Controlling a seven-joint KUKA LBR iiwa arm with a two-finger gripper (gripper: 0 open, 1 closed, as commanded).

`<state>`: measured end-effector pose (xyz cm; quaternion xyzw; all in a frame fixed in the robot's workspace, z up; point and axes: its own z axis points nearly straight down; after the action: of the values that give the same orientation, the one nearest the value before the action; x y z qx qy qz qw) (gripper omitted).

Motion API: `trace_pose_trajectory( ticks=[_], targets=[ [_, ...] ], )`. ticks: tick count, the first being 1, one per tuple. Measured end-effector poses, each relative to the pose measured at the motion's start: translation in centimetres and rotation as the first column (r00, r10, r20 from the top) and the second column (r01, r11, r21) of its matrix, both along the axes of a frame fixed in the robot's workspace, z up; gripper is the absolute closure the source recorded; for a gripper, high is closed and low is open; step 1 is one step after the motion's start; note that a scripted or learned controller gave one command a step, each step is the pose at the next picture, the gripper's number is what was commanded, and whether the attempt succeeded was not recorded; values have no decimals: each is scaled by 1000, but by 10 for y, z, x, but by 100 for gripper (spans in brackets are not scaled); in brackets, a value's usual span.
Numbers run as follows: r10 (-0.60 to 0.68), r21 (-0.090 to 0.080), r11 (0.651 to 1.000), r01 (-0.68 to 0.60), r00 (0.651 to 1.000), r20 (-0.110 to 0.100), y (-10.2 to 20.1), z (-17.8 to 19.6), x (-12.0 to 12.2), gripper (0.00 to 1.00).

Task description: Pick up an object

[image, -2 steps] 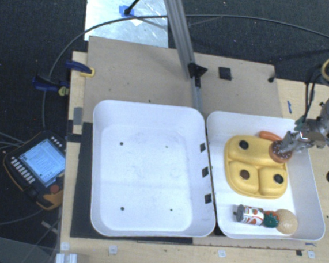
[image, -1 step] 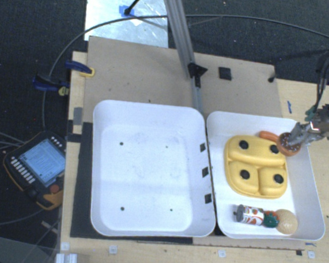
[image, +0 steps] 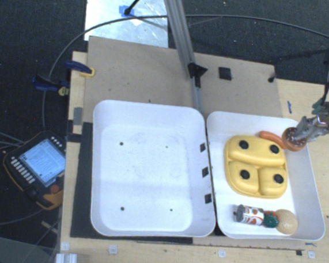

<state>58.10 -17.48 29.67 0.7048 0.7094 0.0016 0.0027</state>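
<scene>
In the right bin [image: 314, 197] lies a large yellow moulded piece [image: 256, 165] with several black dots. An orange object [image: 270, 136] sits at the bin's far edge, just behind the yellow piece. Along the near edge lie a small red-and-white bottle [image: 248, 214], a green lump [image: 270, 220] and a beige egg-shaped object [image: 286, 222]. My gripper [image: 298, 136] hangs low over the far right corner of this bin, right beside the orange object. Its tip looks round and brownish from above.
The left bin [image: 100, 168] stands beside the right one, joined at a black-clipped seam. A grey pole [image: 182, 37] slants across the back of the bench. A handheld control pad [image: 37, 165] lies off the bench to the left, among cables.
</scene>
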Motion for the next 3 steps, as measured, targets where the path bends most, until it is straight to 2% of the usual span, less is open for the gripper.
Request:
trace_pose_trajectory(
  ticks=[3],
  targets=[
    [2,2,1000,-2,1000,-5,154,-50,9,100]
  ],
)
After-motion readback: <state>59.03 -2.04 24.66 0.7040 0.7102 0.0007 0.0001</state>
